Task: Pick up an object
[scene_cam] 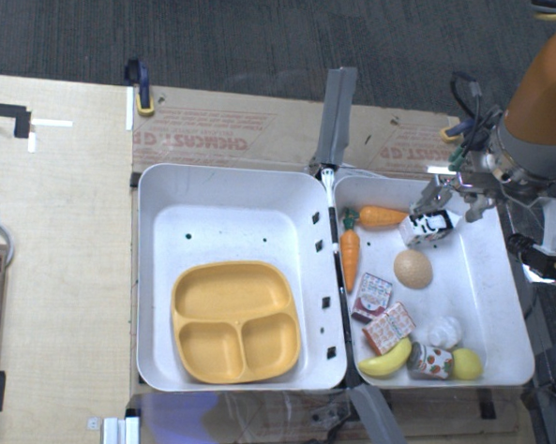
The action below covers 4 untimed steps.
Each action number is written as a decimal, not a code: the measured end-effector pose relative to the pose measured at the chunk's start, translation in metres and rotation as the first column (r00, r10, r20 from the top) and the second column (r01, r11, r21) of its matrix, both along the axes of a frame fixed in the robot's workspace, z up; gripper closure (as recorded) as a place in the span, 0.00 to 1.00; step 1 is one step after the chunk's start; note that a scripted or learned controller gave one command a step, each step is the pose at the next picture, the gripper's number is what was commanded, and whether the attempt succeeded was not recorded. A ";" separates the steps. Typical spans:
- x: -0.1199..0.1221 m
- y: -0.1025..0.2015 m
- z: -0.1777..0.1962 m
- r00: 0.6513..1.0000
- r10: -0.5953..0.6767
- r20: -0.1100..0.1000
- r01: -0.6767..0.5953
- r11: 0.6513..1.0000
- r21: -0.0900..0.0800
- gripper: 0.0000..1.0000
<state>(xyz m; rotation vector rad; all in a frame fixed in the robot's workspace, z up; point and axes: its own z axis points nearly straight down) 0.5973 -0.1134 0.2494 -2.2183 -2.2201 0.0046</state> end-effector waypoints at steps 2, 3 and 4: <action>-0.017 -0.036 -0.159 0.999 0.045 0.001 -0.045 0.999 0.001 0.00; 0.025 0.005 -0.161 0.967 0.254 -0.012 -0.254 0.967 0.004 0.00; -0.003 0.048 -0.059 0.967 0.255 0.003 -0.255 0.967 0.000 0.00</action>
